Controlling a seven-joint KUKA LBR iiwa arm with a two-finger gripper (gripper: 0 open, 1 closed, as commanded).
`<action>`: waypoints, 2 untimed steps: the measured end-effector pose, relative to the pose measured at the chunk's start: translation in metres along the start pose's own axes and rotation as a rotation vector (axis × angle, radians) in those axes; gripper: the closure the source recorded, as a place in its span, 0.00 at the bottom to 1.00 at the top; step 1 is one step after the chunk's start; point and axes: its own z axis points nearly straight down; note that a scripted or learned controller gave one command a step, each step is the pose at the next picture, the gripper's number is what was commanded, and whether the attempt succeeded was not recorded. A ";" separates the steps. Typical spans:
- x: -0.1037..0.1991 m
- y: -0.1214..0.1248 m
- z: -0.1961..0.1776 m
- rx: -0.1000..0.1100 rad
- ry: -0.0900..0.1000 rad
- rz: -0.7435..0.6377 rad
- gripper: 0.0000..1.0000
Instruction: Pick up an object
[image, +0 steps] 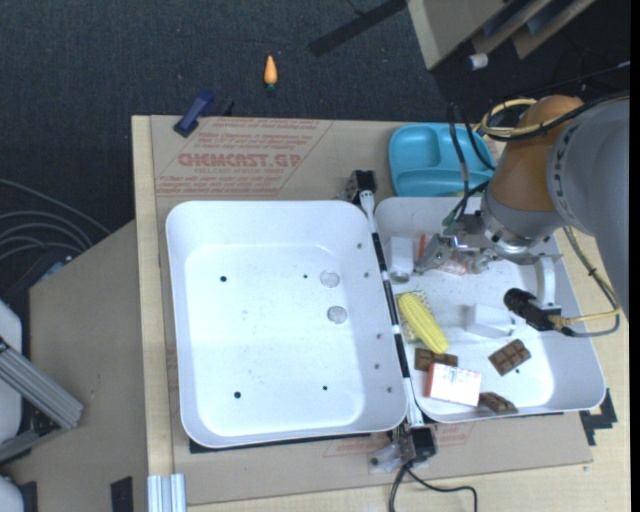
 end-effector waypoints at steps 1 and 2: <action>0.020 0.040 -0.002 -0.002 -0.009 0.002 0.00; 0.020 0.041 -0.012 -0.004 -0.009 0.001 1.00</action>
